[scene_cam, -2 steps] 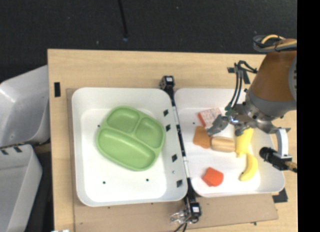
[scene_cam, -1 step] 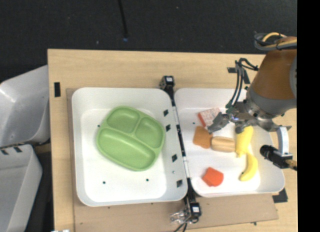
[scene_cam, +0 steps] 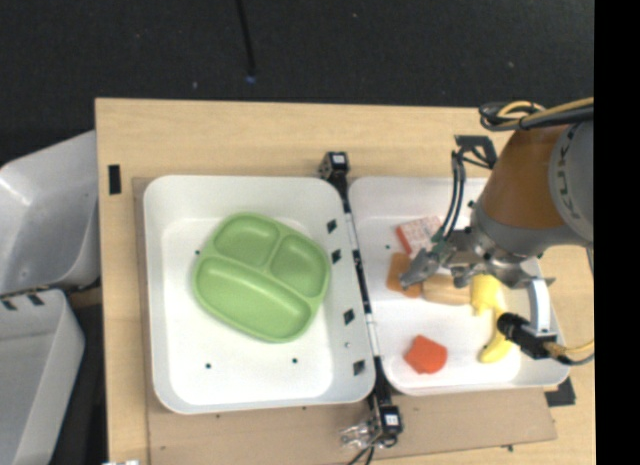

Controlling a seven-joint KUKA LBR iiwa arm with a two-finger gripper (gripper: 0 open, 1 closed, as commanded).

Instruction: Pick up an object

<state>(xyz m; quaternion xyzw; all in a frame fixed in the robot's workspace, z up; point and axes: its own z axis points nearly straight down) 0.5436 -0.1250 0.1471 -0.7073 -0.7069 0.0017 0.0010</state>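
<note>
In the right bin (scene_cam: 400, 203) lie a red-orange block (scene_cam: 426, 354), a yellow banana (scene_cam: 490, 315), a tan bread-like piece (scene_cam: 447, 291), an orange-brown piece (scene_cam: 400, 273) and a red and white packet (scene_cam: 417, 231). My gripper (scene_cam: 428, 265) reaches in from the right and sits low over the orange-brown piece and the tan piece. Its fingers (scene_cam: 415, 271) are spread, with nothing visibly held between them. The arm's orange band (scene_cam: 525, 188) hides the bin's far right part.
The left bin (scene_cam: 170, 373) holds a green divided plate (scene_cam: 262, 275) near its middle. Black clips (scene_cam: 352, 288) run along the seam between the bins. A white container (scene_cam: 40, 213) stands off the bench to the left.
</note>
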